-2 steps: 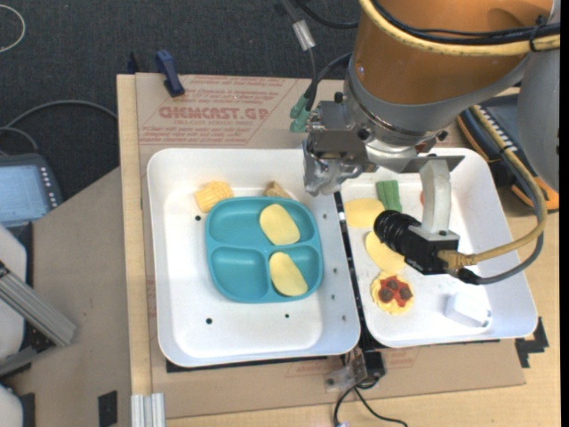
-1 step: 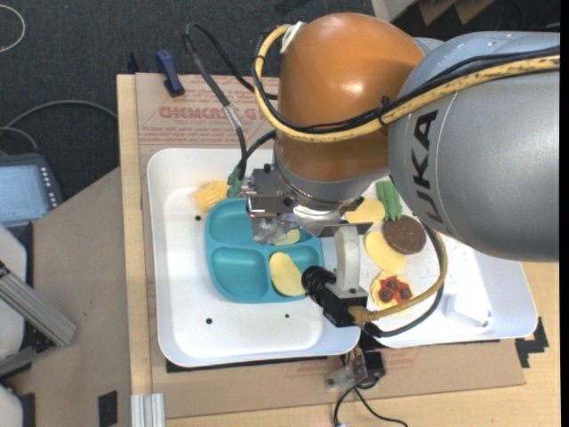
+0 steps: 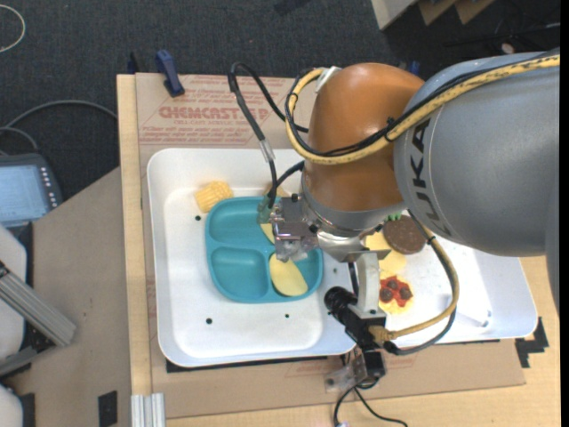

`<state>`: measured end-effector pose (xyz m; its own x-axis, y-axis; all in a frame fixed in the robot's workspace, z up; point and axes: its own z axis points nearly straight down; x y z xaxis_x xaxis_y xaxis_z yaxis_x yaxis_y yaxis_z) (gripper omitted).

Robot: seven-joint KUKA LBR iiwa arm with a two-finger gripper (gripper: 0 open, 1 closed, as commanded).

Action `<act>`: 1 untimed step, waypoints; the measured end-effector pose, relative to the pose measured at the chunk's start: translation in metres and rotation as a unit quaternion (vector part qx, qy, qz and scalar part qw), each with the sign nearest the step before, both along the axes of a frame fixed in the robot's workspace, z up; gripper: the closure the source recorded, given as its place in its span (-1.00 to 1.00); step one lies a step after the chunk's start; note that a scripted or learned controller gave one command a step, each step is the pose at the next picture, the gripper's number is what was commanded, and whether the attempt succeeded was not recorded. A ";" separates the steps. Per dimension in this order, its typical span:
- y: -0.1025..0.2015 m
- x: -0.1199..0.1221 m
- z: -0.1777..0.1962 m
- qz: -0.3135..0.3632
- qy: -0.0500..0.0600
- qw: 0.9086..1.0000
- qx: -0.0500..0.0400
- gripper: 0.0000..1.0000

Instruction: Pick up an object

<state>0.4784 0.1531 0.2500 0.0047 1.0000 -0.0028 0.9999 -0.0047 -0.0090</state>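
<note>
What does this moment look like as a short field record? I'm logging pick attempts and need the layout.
arm: reaches in from the right, its orange band above the left bin's right half
pincer: low over the teal tray, at the pale yellow piece
left bin: holds teal tray and corn piece
teal tray contents: pale yellow piece in the lower right compartment
right bin: brown round item, red item
grasp: not confirmed
</note>
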 end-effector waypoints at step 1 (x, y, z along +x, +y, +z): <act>0.032 0.001 0.106 0.004 -0.009 1.000 0.003 1.00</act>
